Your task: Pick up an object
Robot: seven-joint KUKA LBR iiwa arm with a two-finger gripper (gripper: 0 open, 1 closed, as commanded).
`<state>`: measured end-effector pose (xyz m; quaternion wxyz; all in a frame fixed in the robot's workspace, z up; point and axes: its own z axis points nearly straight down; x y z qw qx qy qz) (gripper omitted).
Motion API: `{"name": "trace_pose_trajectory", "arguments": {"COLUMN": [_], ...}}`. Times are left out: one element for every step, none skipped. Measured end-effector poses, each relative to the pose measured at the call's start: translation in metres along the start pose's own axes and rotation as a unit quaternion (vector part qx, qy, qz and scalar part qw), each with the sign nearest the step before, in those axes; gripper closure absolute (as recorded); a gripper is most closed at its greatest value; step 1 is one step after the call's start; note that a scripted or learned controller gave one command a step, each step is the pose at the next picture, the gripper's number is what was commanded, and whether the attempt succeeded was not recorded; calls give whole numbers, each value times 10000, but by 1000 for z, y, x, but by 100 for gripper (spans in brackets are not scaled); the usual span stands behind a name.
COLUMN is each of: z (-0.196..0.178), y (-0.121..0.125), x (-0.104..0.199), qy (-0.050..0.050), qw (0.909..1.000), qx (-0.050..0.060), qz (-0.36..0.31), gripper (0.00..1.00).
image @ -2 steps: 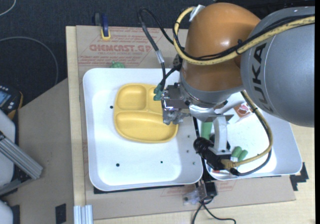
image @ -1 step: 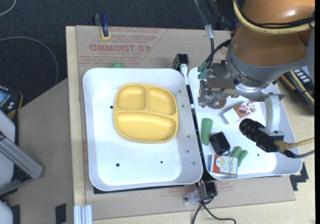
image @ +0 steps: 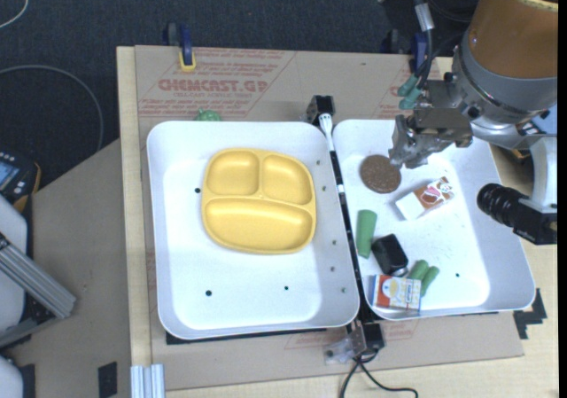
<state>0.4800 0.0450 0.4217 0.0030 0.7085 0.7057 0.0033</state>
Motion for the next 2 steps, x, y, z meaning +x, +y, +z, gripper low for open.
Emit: {"name": "trace_pose_trajectory", "arguments": {"z": [20, 74], "y": [-1, -2], "x": [-37, -65], "qy": [-4, -5], "qw": [10000, 10000], "qx": [58, 80], "qz": [-1, 3], "gripper": [100, 100]}}
